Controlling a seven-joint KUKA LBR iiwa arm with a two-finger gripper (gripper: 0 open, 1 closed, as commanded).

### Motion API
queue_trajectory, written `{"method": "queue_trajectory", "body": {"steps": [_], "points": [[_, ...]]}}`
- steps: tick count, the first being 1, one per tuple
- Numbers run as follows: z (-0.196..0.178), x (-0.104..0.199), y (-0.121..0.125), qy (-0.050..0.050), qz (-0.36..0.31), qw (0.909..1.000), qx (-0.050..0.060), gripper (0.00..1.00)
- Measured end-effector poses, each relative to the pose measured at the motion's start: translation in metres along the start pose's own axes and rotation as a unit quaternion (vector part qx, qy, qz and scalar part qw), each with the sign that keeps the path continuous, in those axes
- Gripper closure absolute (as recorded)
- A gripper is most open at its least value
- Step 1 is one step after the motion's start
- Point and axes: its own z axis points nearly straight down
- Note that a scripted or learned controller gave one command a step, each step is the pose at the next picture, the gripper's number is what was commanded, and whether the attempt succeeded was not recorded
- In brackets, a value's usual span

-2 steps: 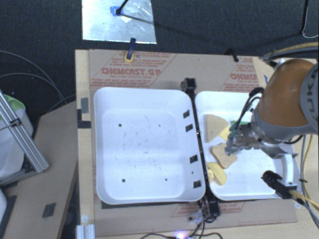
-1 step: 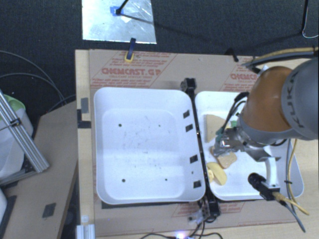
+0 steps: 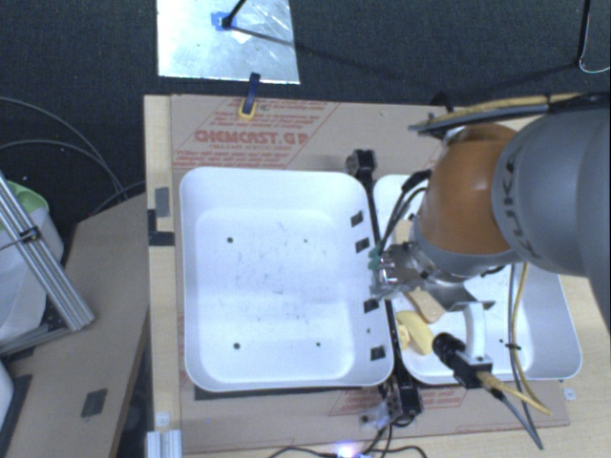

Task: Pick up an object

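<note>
My gripper (image 3: 406, 289) hangs low over the left part of the right bin (image 3: 563, 351), largely hidden under the grey arm and its orange band (image 3: 468, 198). A pale yellow object (image 3: 412, 331) lies in that bin near its front left corner, just below the gripper. A tan piece (image 3: 427, 304) shows right beside it, touching or almost touching the gripper; I cannot tell what it is. Nothing can be seen held.
The left bin (image 3: 191, 256) stands beside the right one, with black clips (image 3: 368, 246) along their shared edge. Both rest on a cardboard sheet (image 3: 258, 132). A metal plate (image 3: 224, 27) lies at the back and an aluminium frame (image 3: 43, 275) stands at the left.
</note>
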Motion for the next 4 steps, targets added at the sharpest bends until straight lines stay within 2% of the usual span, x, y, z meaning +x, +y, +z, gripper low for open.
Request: {"method": "queue_trajectory", "body": {"steps": [1,2,3,4], "points": [[-0.206,0.024,0.002,0.001,0.002,1.0000,-0.009,1.00],[-0.197,0.023,0.001,-0.002,0.003,1.0000,-0.001,0.00],[-0.083,-0.035,-0.001,-0.003,0.008,1.0000,0.005,0.00],[0.082,-0.175,0.027,-0.004,0.011,0.9999,0.005,0.00]]}}
